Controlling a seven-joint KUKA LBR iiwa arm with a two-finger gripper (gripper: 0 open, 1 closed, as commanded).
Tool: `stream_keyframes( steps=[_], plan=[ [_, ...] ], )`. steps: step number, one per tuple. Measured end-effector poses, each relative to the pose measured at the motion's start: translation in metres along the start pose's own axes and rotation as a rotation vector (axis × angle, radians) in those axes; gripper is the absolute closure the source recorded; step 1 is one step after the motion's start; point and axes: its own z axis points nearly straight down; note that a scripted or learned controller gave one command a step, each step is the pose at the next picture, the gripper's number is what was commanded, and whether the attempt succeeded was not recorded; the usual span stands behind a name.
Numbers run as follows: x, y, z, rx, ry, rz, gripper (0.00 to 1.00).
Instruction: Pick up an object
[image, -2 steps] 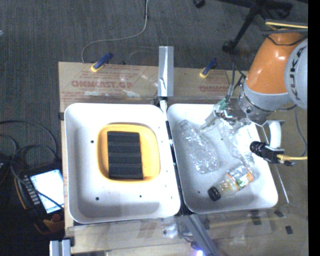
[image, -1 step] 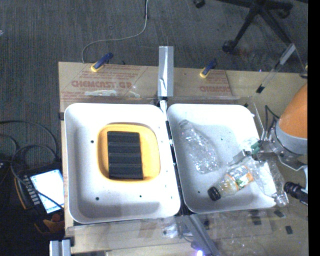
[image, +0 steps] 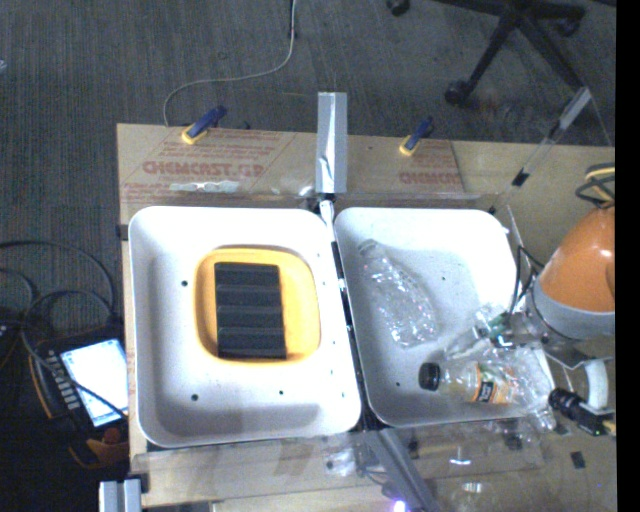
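Right bin (image: 470, 225): crumpled clear bottle (image: 398, 295) mid-bin, black-capped bottle (image: 478, 383) lying near front corner. Arm (image: 580, 275) over right rim; jaw state unreadable. Left bin (image: 150, 300): yellow tray (image: 305, 300) with black insert (image: 250, 310).

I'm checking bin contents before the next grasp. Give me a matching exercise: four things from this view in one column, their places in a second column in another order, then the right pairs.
Things:
1. yellow tray with black ridged insert
2. crumpled clear plastic bottle
3. bottle with black cap
4. blue and yellow clamps

Places:
A. near edge of the right bin, lying on its side
B. on the far edge of the bench
C. middle of the left bin
D. middle of the right bin, lying slantwise

Pairs: 1-C, 2-D, 3-A, 4-B
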Motion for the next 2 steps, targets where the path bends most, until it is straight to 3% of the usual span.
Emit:
stream_keyframes(
  steps=[1, 2],
  plan=[
    [0.001, 0.0, -0.008, 0.002, 0.002, 0.0, 1.0],
    [0.059, 0.002, -0.089, 0.004, -0.005, -0.029, 1.0]
  ],
)
